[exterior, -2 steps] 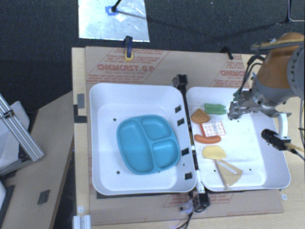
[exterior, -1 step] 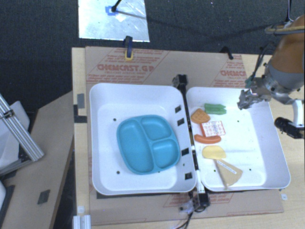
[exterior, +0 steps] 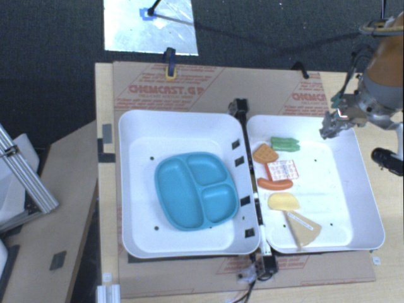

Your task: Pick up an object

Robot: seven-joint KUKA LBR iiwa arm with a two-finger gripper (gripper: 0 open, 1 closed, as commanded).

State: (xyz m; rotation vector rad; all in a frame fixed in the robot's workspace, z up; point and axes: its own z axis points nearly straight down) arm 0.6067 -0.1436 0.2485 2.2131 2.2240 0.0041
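The right bin (exterior: pixel 353 188) holds several toy foods along its left side: a green piece (exterior: pixel 285 144), an orange waffle piece (exterior: pixel 265 153), a red-checked white card (exterior: pixel 282 168), a red sausage (exterior: pixel 275 184), a yellow piece (exterior: pixel 283 201) and a tan wedge (exterior: pixel 303 228). My gripper (exterior: pixel 330 129) hangs over the bin's far right corner, well right of the green piece. Nothing shows between its tips.
The left bin (exterior: pixel 136 169) holds a blue divided plate (exterior: pixel 196 190). A black divider with clips (exterior: pixel 246 169) runs between the bins. A shiny metal sheet (exterior: pixel 149 17) lies beyond the bench. An aluminium frame (exterior: pixel 22 175) stands at the left.
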